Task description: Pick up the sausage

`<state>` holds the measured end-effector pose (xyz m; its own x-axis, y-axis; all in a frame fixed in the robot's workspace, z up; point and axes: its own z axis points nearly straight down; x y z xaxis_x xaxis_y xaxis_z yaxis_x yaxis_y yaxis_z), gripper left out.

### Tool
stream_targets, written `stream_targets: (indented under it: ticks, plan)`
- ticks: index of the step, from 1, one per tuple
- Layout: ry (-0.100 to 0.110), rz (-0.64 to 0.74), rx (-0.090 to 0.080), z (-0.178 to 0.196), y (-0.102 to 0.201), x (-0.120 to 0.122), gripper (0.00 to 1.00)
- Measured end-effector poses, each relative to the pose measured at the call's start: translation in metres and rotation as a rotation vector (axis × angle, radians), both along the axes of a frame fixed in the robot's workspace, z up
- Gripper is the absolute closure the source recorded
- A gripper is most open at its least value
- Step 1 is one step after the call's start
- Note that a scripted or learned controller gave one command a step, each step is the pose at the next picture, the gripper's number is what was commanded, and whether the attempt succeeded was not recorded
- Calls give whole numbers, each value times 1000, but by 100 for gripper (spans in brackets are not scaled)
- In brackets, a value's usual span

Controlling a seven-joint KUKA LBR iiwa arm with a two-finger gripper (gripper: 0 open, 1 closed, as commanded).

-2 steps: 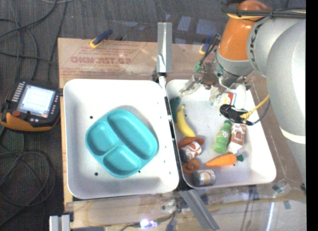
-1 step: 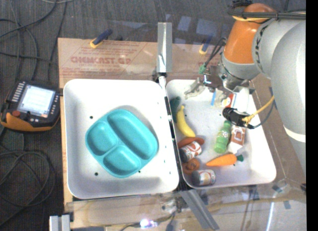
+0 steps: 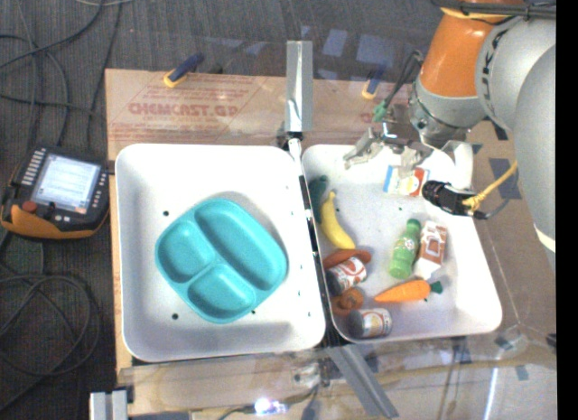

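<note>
Right bin (image 3: 488, 314) with the sausage (image 3: 349, 257), a reddish-brown link near the bin's left wall, just below the banana (image 3: 336, 225) and touching the can (image 3: 349, 274); its long axis runs roughly left to right, tilted slightly. Gripper (image 3: 386, 143) poised over the bin's far edge, fingers apparently spread apart with nothing between them, though glare blurs the tips; the sausage lies toward the viewer and somewhat left of the gripper, well apart from it.
</note>
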<state>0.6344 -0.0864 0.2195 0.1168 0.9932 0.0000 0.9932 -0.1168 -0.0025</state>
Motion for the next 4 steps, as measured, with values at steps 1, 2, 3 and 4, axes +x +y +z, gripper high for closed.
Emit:
stream_targets:
  ticks: [1, 2, 3, 4]
  plan:
    - [0, 22, 0, -126, -23, -18, 0]
    - [-15, 50, -4, -129, -17, -87, 0]
    - [-14, 177, -1, -130, -36, -36, 0]
    - [-12, -232, -4, -130, -100, -6, 0]
